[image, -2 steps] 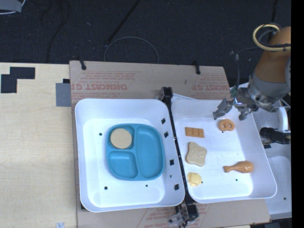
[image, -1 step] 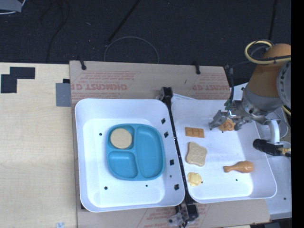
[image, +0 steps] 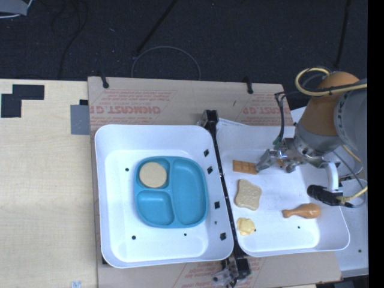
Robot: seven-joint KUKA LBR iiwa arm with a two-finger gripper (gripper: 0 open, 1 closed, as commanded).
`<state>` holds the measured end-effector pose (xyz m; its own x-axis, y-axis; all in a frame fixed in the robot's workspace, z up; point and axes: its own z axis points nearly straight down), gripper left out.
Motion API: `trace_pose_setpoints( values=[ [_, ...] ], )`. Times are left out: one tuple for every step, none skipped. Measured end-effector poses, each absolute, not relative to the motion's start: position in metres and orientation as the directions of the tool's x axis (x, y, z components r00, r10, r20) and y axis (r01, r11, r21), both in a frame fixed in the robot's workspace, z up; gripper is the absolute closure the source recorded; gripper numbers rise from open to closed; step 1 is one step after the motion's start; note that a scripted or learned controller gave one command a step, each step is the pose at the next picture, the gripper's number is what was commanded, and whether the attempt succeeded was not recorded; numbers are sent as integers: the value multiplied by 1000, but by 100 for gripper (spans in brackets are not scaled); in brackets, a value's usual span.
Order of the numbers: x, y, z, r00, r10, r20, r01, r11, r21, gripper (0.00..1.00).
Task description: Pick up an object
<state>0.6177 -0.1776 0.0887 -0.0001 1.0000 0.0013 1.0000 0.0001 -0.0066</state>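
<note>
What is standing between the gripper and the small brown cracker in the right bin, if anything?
Nothing visible. The gripper hangs over the right bin, just right of the cracker, with bare white floor between them. The bread slice lies below that path, and the chicken drumstick is further right.

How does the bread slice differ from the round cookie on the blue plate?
The bread slice lies loose on the right bin floor; the round cookie sits in a compartment of the blue plate in the left bin. The slice is squarish and uneven, the cookie a neat disc. Both are pale tan and lie flat.
</note>
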Motion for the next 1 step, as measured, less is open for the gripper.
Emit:
trace_pose_setpoints(
  values=[
    [617, -177, 88, 1, 1000, 1, 1000, -1, -4, 0]
  ],
)
